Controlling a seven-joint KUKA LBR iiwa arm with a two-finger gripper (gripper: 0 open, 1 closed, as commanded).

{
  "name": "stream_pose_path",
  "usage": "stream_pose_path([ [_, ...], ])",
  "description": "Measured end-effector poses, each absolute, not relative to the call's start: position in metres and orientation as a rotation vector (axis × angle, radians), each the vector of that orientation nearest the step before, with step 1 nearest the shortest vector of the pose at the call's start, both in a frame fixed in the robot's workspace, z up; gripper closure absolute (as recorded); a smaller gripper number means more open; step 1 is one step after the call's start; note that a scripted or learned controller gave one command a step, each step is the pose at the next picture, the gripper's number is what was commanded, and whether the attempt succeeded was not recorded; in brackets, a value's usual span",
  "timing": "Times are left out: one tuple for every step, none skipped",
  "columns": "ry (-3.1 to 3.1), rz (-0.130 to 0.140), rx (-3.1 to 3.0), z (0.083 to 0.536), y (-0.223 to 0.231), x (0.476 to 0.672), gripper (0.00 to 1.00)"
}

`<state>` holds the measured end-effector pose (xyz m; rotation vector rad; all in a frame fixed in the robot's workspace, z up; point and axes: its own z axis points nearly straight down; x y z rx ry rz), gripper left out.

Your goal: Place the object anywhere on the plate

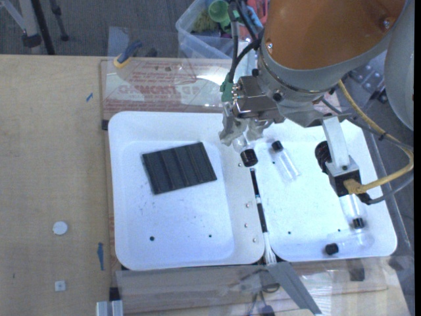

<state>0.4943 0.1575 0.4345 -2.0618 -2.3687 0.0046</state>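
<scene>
Two shallow white bins sit side by side, and the dark ribbed plate (pixel 179 168) lies flat in the left bin (pixel 131 242), slightly skewed, toward that bin's far half. A few dark specks dot the white floor on the near side of the plate. To the right of the plate, over the rims where the bins meet, hangs the gripper (pixel 238 135), under the grey arm with its orange band. Just below it, and right of the plate's right edge, is a small black-capped vial (pixel 248 157). It is off the plate and apart from it. Whether the gripper is spread or closed, and whether it has this vial in its grasp, cannot be told, since the metal parts and the clear body blur together. Further right of the plate, on the floor of the right bin (pixel 309 236), a second vial (pixel 284 162) lies on its side. A third vial (pixel 355 214) lies further right again and nearer the camera, with a loose black cap (pixel 331 249) close by. Beyond the plate, off the bench, stands a clear tub (pixel 204 18) of coloured items. Well to the plate's left, a white disc (pixel 60 228) rests on the wooden top.
</scene>
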Motion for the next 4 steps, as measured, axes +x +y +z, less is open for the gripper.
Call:
stream_pose_path([
  [-2.483, 0.005, -1.921, 0.422, 0.145, 0.479, 1.00],
  [-2.683, -0.004, -1.640, 0.435, 0.187, 0.480, 1.00],
  [-2.773, -0.004, -1.482, 0.435, 0.192, 0.480, 1.00],
  [-2.729, 0.003, -1.553, 0.402, 0.209, 0.513, 1.00],
])
